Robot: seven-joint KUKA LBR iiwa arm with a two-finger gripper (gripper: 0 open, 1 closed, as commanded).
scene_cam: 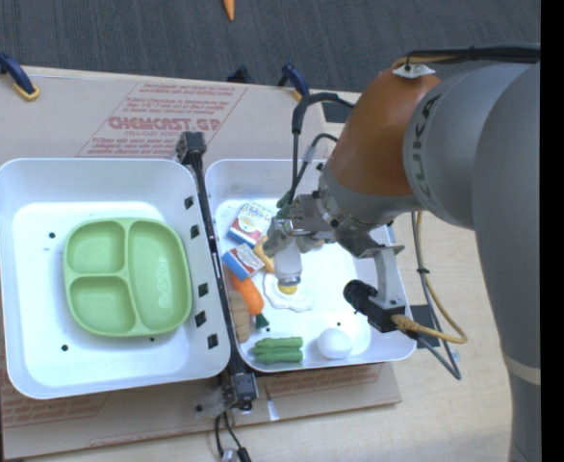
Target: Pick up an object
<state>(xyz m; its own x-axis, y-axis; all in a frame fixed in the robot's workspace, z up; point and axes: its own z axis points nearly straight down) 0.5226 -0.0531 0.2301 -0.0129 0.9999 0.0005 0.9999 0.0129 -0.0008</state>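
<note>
hovering over a flat fried egg [292, 296], gripper [288, 279]; finger state hidden.

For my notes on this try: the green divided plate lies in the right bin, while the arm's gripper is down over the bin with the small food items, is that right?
Not quite. The camera view shows the green divided plate in the left bin, not the right. The rest holds: the gripper is down over the right bin, among the small food items such as the carrot and the white egg.
</note>
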